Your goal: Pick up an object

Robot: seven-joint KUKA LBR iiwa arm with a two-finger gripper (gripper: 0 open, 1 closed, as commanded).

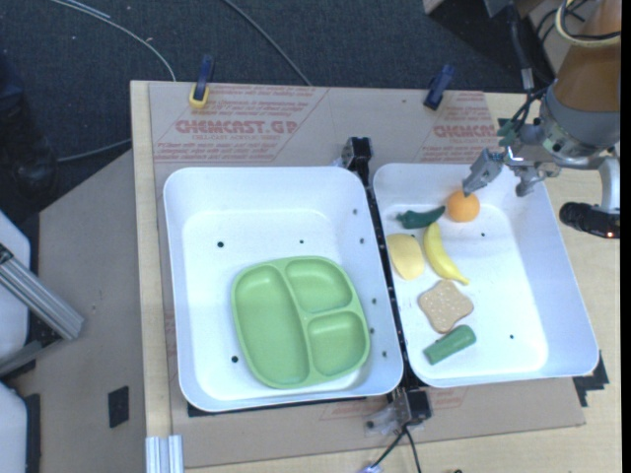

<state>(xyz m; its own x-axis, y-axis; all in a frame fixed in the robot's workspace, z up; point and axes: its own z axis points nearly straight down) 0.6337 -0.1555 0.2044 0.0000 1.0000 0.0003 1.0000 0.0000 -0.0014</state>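
Bench board (296, 116): a tan sheet printed with red lettering is lying under both bins, with a yellow-and-blue clamp (201, 82) gripping its far edge at left and a blue clamp (439, 86) gripping it at right. Left bin (197, 205): a shallow white tray is holding a light green divided plate (299, 319) with three compartments, sitting toward the bin's near right corner. Right bin (552, 294): a matching white tray is lying just beside the left one and carrying the small play-food items. Arm (590, 77): grey with an orange band, it is reaching in from the right over the far right corner of the right bin. Gripper (501, 173): its grey fingers are hanging spread apart with nothing between them, just above and beside the orange. Banana (442, 254): yellow, lying in the middle of the right bin. Lemon-like yellow piece (404, 255): resting just left of the banana. Bread slice (446, 305): tan, sitting nearer than the banana. Green cucumber-like piece (450, 344): lying nearest of all, just beside the bread. Dark green pepper-like piece (422, 218): lying at the far left of the group. Orange (461, 207): sitting at the far end of the banana, right of the dark green piece.
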